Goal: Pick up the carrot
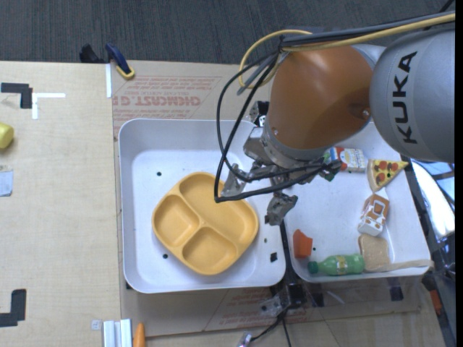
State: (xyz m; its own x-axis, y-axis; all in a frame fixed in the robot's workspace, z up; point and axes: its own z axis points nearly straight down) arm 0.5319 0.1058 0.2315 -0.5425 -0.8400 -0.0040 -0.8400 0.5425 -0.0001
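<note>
The carrot [302,243] is a small orange-red piece lying near the left wall of the right bin [329,215], close to its front. My gripper [255,197] hangs over the divide between the bins, above the right rim of a yellow divided plate [205,226]. Its two grey fingers [231,184] stand apart, open, with nothing between them. The carrot lies to the right of the gripper and nearer the front, apart from it. The arm's orange band and grey body hide the back of the right bin.
In the right bin lie a green bottle [336,265], a bread slice [376,251], a white and orange carton [374,215], a pizza slice [384,170] and a red-labelled packet [351,157]. The yellow plate sits in the left bin [141,186]. Black cables loop over it.
</note>
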